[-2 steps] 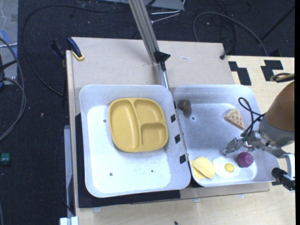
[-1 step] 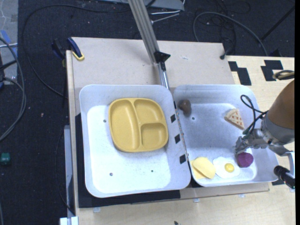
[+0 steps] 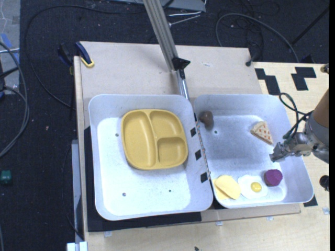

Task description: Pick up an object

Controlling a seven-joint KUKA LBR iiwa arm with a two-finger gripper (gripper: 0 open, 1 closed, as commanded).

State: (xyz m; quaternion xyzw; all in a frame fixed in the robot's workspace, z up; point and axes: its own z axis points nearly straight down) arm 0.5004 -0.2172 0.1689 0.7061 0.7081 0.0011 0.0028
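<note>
a: starting at the left, a yellow divided plate (image 3: 155,139) is seen lying flat in the left bin (image 3: 107,192). nothing else is noted beside it there.

b: and across the divider?

a: in the right bin (image 3: 230,109), a small brown lump (image 3: 207,118) is seen at the upper left corner, close against the wall. further along, a waffle wedge (image 3: 262,132) is lying flat in the upper middle. along the near edge a yellow slice (image 3: 226,187), a fried egg (image 3: 253,186) and a purple ball (image 3: 272,177) are set in a row; the slice and egg are touching or nearly so, the ball is just beside the egg.

b: the gripper?

a: the gripper (image 3: 277,153) is placed low over the right bin's right side, between the waffle wedge and the purple ball, both near. nothing is seen between its tips. whether it is spread or closed cannot be told; the tips are too small and blurred.

b: risks from here?

a: no target is named, so the waffle wedge or purple ball is judged likeliest. the ball could be rolled off by a glancing touch, being round. the wedge, being thin and flat, could be skated over. a descent at the present spot is likely to close on bare floor between them. the bin wall is near too, and could be struck.
</note>
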